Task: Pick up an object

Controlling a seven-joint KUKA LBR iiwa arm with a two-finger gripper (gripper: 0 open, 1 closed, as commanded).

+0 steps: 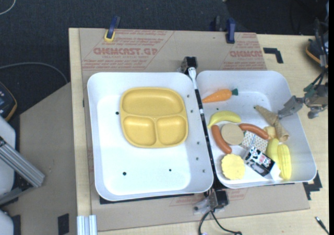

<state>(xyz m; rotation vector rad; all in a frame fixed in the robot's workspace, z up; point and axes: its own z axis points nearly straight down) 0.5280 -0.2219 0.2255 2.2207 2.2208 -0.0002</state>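
Divided tray (154,116) in left bin (99,140). Right bin (276,82): carrot (216,95) at rear, banana (223,118) centre, corn (284,161) front-right.

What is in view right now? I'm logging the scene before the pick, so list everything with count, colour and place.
bins: 2, white, side by side on the bench
divided plate: 1, yellow, left bin
carrot: 1, orange, right bin, far end
banana: 1, yellow, right bin
sausages: 2, red-orange, right bin
corn: 1, yellow, right bin, near corner
clamps: 2, blue, bench's far edge
gripper: 1, grey, over right bin's right side
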